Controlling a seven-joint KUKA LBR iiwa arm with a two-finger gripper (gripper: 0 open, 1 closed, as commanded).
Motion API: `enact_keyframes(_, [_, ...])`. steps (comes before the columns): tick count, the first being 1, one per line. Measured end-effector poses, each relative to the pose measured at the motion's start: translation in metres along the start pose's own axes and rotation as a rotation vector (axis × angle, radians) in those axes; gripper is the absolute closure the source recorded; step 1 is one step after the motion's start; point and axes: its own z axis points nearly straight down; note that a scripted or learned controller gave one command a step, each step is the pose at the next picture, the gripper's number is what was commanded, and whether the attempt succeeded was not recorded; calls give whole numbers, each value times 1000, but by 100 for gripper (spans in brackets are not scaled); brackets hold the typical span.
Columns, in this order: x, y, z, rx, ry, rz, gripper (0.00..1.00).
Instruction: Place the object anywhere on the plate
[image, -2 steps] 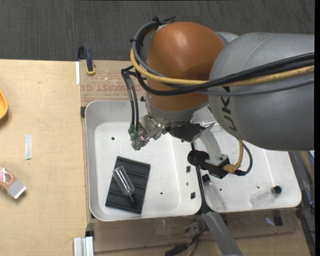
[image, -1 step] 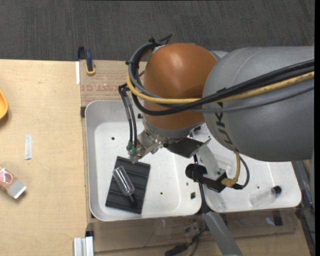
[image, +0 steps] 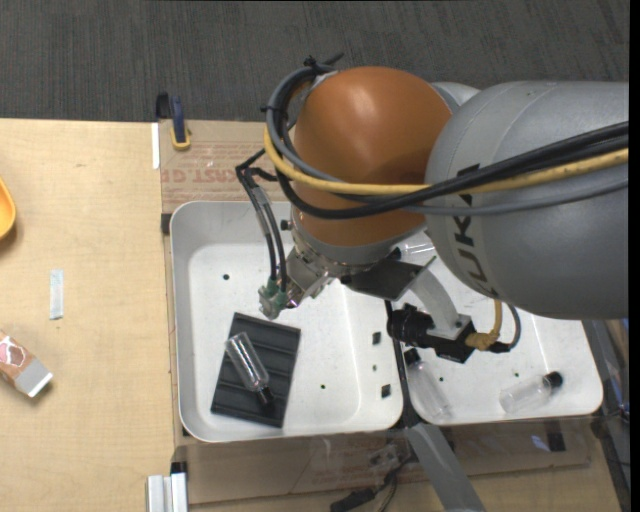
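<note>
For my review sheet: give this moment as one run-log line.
arm: over left bin | gripper: above black ridged plate | clear vial: lying on plate | second vial: right bin

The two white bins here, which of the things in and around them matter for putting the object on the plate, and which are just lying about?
For the job:
- clear vial, lying on the plate
- black ribbed plate, in the left bin
- gripper, just above the plate's top edge

Lying about:
- second clear vial, in the right bin
- blue clamp
- orange thing
- small packet
</note>
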Motion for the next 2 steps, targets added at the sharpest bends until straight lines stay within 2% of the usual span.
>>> enact_keyframes(1, [-2,0,-8,2,-1,2,100])
enact_keyframes(2, [3,2,20,2,2,-111,100])
